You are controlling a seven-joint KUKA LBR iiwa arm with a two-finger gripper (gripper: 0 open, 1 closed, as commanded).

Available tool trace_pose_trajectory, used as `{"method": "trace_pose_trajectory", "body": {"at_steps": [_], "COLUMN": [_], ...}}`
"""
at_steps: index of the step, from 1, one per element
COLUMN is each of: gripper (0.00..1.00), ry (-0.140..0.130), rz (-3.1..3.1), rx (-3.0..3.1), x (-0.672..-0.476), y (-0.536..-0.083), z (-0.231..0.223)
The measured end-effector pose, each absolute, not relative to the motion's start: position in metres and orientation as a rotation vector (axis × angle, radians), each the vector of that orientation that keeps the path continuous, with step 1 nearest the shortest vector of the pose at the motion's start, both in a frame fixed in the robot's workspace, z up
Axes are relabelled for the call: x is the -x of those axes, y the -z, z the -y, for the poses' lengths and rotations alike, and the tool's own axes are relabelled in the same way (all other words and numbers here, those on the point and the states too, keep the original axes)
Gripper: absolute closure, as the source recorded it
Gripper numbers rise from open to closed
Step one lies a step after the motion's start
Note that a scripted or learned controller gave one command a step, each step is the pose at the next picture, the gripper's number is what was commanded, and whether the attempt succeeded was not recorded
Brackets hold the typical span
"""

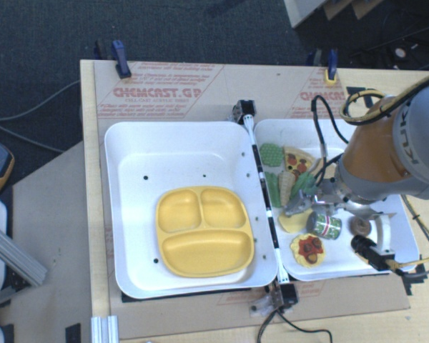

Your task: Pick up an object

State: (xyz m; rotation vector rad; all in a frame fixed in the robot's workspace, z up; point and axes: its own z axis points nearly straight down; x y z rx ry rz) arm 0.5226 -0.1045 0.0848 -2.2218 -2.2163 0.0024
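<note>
The grey arm with the orange band reaches in from the right and its two-finger gripper is low over the right shallow white bin, in the middle of a heap of small toy food. This posture makes sense for the task: all the loose things that can be picked lie here. Whether the jaws stand wide or narrow I cannot tell, because the metal fingers are seen from above and the wrist covers part of them; nothing is clearly shown between them.

Just beside the jaws, toward the bin's left wall, stands a green ridged plastic piece like a vegetable. Beyond the jaws, a little toward the back of the bin, lies a small pizza slice toy with red dots. Just below and to the right of the jaws lies a small green-labelled can on its side; I judge it the likeliest target. Nearer the front lies a round yellow toy with a red centre.

The left shallow white bin, well apart from the jaws across the divider, bears a yellow plastic plate with three compartments. It lies flat in the middle, probably as the receiving place.

Things lie so close here that the fingers may close on two at once.
</note>
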Motion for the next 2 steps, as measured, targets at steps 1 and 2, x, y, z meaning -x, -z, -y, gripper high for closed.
{"method": "trace_pose_trajectory", "body": {"at_steps": [1, 2], "gripper": [0.00, 1.00], "ry": [-0.001, 0.003], "rz": [2.218, 2.222], "rx": [2.220, 2.225], "x": [-0.510, -0.512], "y": [-0.085, -0.097], "z": [0.109, 0.109]}}
